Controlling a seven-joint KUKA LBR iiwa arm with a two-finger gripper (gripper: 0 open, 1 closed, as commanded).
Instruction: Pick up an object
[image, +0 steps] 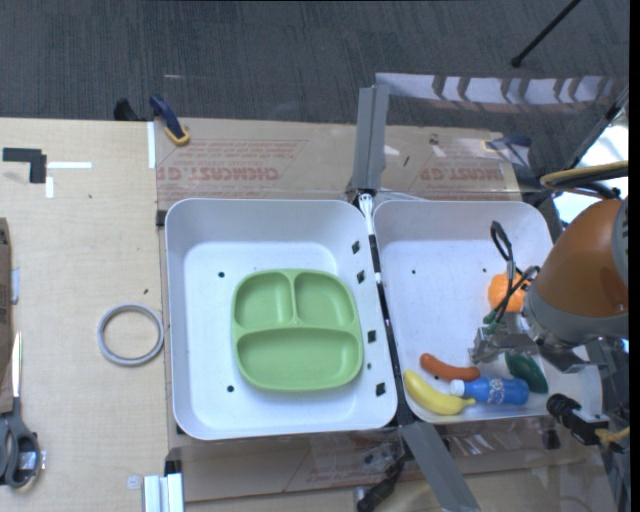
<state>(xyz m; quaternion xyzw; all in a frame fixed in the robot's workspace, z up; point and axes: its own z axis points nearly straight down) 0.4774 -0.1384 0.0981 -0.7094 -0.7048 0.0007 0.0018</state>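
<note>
Nearest you, along the front wall of the right bin, the candidates lie packed close: a yellow banana, a blue bottle with a white cap just beside it, a red-orange sausage-shaped piece just behind the two, and a dark green item close to the bottle's right end. Any one of them would satisfy the task, yet that crowding is your main risk: coming down on one, you may pinch or nudge its neighbour, and the rounded banana and bottle look likely to roll or squirt out of a pinch.

Just above that cluster hangs the gripper, low in the bin's right portion, near the green item and the bottle. You cannot tell from this angle whether it is apart or together, and nothing can be seen caught in it, so do not count anything as held. The bin's front and right walls are close, which leaves little room on that side; a descent drifting that way could catch a wall.

A little further back, an orange ball sits against the arm, with a dark cable looping in front of it. Judge that cable a snag hazard if you go for the ball.

Further left, the left bin holds a green divided plate, well apart from your work. Beyond it on the bench lie a tape ring and scissors; neither stands in your way.
</note>
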